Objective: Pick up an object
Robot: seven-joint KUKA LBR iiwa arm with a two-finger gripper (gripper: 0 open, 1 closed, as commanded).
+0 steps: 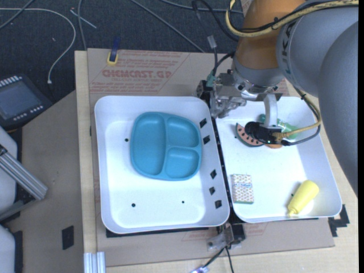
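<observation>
Arm (327,44): grey and bulky, it comes in from 3 o'clock and fills the upper right; the orange band (266,13) sits at 1 o'clock in the view.
Gripper (226,102): low over the 12 o'clock end of the seam where the two bins meet. From this angle I cannot tell whether it is open or closed, and nothing shows in its grasp.
Left bin (108,169): white and shallow, with small black tabs dotted down its 3 o'clock wall.
Blue divided plate (165,145): lies flat in the left bin, a touch toward 12 o'clock of the bin's middle, with three compartments showing.
Right bin (273,201): white, pressed against the left bin's 3 o'clock side.
Brown crescent piece (244,136): in the right bin near 11 o'clock. It has a dotted edge, is partly covered by the robot's hardware, and is the object nearest the gripper.
Speckled packet (242,187): a small flat rectangle at 7 o'clock in the right bin, close to the shared wall and well apart from the gripper.
Yellow bottle-shaped object (302,197): lies on its side at 5 o'clock in the right bin, near the rim, with its narrow end pointing toward 7 o'clock.
Cardboard sheet (142,70): lies under both bins, with red lettering at 12 o'clock.
Cables (68,21): loose on the dark floor at 11 o'clock.
</observation>
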